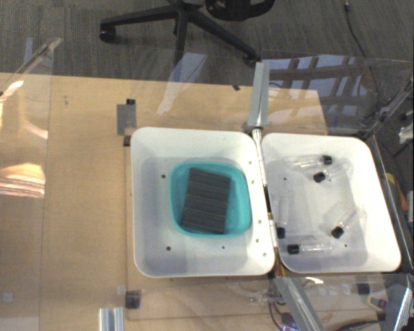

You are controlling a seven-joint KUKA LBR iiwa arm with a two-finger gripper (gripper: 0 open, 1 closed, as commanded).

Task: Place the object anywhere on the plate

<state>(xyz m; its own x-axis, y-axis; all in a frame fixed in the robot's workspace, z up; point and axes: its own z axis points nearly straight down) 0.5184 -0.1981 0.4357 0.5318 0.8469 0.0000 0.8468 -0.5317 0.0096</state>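
Observation:
A teal square plate (pixel 240 200) sits in the middle of the left white bin (pixel 149 213). A dark grey ribbed rectangular block (pixel 206 200) lies flat on the plate, slightly tilted, well inside its rim. The right white bin (pixel 381 213) holds several clear plastic tubes with black caps, one near the back (pixel 313 161), one at the front (pixel 305 247) and one at the right (pixel 343 223).
A metal divider post (pixel 259 97) stands behind the seam between the two bins. The bins rest on a wooden bench (pixel 71 194) with clear panels around it. An office chair base (pixel 187 19) stands on the carpet behind.

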